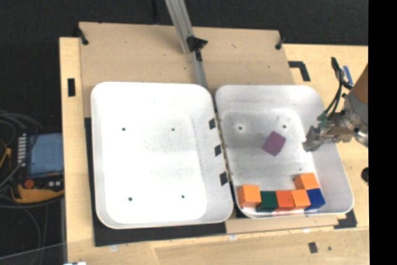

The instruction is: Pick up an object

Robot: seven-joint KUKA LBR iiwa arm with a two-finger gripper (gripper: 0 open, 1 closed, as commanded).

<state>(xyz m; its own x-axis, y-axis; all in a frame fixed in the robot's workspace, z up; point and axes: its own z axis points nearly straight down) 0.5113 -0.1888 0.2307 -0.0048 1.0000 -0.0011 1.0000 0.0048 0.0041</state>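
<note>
While the gripper [308, 144] hangs right of the purple block [273, 143] (finger state I cannot tell), I'd centre over that block, apart from the others, before descending.

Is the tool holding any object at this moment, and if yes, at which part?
Nothing is seen held. The tool is at the right bin's right edge, apart from the purple block and the blocks along the near wall.

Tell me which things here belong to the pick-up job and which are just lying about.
For the job: gripper, purple block, orange blocks, green block, blue block, right bin.
Lying about: left bin, blue box, metal rail.
</note>
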